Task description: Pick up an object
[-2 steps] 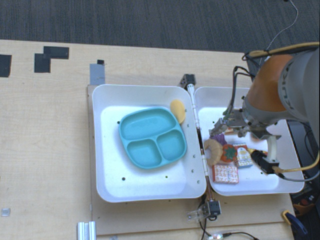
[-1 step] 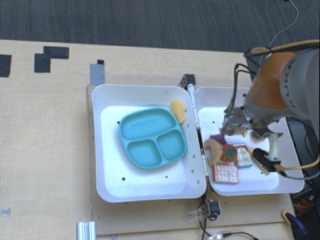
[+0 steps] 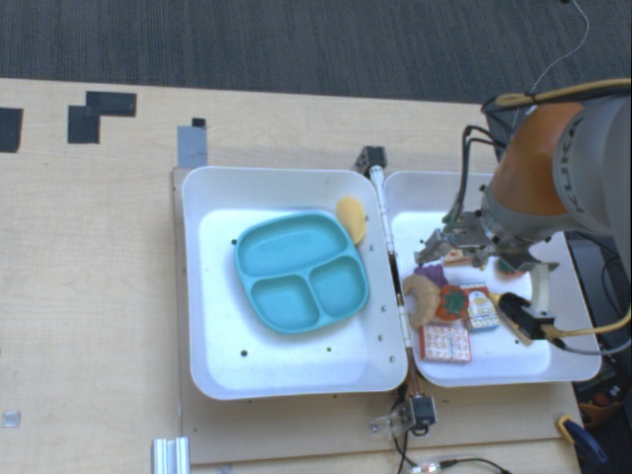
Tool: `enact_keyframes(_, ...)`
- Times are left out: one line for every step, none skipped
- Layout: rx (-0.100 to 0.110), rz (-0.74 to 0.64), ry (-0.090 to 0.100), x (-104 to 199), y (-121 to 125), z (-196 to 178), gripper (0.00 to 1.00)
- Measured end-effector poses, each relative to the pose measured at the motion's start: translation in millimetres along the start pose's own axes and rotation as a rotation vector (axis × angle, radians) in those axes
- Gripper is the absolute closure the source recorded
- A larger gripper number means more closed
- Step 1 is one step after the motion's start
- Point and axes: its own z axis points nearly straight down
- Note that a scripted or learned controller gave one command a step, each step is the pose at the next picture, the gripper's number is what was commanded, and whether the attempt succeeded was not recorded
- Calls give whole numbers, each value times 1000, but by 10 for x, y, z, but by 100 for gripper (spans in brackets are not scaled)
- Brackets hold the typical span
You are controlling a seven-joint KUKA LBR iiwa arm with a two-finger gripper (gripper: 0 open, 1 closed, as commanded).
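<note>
Toys [image 3: 446, 316], small and mixed, lie under hand [image 3: 464, 248].

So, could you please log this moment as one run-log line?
arm over right bin | gripper above object pile | grasp unconfirmed | blue tray, yellow item in left bin

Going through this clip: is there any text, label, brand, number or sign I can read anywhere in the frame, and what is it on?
No text can be read.
Patterned red box, right bin: printed, too small and blurred to read.
Small white carton beside it: coloured print, illegible.
Dark tape patches on the bench: plain, no lettering.
Blue tray, left bin: no markings.
</note>
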Motion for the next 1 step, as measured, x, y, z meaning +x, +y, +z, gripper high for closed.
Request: enact_keyframes(15,7,-1,-21,-168,345,0)
